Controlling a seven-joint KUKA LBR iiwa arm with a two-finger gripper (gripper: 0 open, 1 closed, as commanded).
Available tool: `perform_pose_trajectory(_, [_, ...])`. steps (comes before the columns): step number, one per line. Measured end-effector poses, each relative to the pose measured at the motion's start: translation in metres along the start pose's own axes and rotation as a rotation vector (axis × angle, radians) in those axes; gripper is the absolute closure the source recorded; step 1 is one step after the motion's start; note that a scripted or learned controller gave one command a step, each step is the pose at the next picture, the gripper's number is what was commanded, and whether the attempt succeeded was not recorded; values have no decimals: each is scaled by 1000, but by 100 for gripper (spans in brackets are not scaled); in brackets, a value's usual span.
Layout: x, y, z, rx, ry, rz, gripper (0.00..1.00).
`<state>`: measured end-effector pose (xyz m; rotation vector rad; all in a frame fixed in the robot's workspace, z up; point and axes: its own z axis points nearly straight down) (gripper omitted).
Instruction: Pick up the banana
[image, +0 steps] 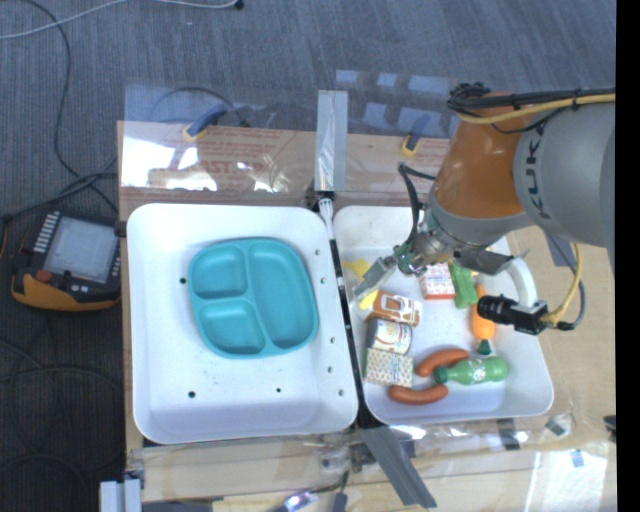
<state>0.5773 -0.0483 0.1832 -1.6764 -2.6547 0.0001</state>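
we are looking at a robotics lab: a grey and orange kuka arm (520, 165) over a table (240, 160) with two white bins (160, 400), a teach pendant (65, 262) and loose cables (60, 60) on grey carpet (200, 40).

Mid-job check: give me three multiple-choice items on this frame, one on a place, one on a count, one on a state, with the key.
1. Where is the end effector?
A. over the left bin
B. over the right bin
C. off the bench

2. How many compartments has the teal tray?
A. two
B. three
C. five

3. How does the green bottle sit?
A. lying on its side
B. standing upright
C. on the tray

Key: 1 B, it hangs above the right bin near the yellow banana. 2 B, three hollows show. 3 A, it lies flat among the food items.
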Motion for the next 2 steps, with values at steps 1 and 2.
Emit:
perform_pose_trajectory(1, [0, 0, 0, 0, 0, 0, 0])
perform_pose_trajectory(2, [-4, 8, 1, 3, -3, 783, 0])
